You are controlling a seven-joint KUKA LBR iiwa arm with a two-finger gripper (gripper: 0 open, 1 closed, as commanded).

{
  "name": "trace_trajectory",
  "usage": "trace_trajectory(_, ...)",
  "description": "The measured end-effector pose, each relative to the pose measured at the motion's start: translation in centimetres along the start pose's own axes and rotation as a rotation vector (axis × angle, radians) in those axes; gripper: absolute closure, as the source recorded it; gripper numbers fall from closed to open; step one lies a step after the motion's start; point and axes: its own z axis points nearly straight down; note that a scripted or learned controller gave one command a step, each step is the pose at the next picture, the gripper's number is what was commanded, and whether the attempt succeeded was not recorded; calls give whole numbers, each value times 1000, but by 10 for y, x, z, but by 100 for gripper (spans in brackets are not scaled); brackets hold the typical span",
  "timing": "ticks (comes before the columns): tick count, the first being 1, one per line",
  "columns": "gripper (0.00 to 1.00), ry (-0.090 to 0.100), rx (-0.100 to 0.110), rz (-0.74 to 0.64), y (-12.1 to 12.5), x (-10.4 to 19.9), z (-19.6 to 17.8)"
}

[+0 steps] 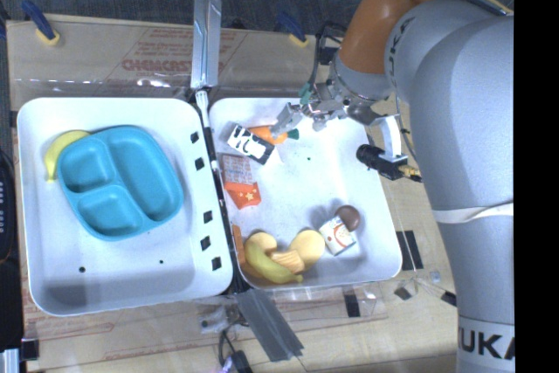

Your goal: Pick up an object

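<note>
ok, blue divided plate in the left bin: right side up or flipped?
Right side up. The blue divided plate lies flat in the left bin with its three hollow compartments facing up, resting partly over a yellow item at its upper left edge.

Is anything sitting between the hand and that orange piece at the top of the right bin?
Nothing visible. The hand is at the orange piece near the right bin's far wall; a black-and-white item lies against the piece's other side.
</note>
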Motion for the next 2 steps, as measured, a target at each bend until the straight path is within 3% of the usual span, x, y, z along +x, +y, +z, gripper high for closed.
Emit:
trace_trajectory(1, 0, -2, -7, 28, 11, 54, 50)
trace_trajectory(2, 100, -1, 4, 25, 9, 53, 42)
